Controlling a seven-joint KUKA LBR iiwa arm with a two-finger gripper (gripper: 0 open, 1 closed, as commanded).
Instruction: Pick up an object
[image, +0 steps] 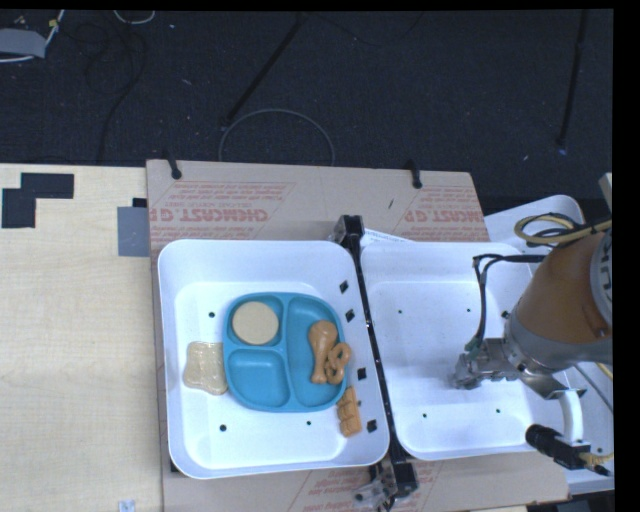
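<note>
In the left bin (190, 290) lies a blue three-part plate (262, 385). A round tan biscuit (254, 322) sits in its top-left section and a brown pretzel-shaped piece (328, 352) in its right section. A pale bread-like slab (205, 367) rests on the bin floor just left of the plate. A small orange-brown lump (348, 411) lies at the plate's lower right corner. My gripper (474, 368) is down over the floor of the right bin (420, 320), near its right half, with nothing seen between its fingers.
The black divider (365, 340) runs between the two bins. The arm's orange band (560, 290) and grey body cover the right bin's right side. Cables (545, 225) lie beyond that bin's far right corner. Brown cardboard (300, 205) lines the bench behind the bins.
</note>
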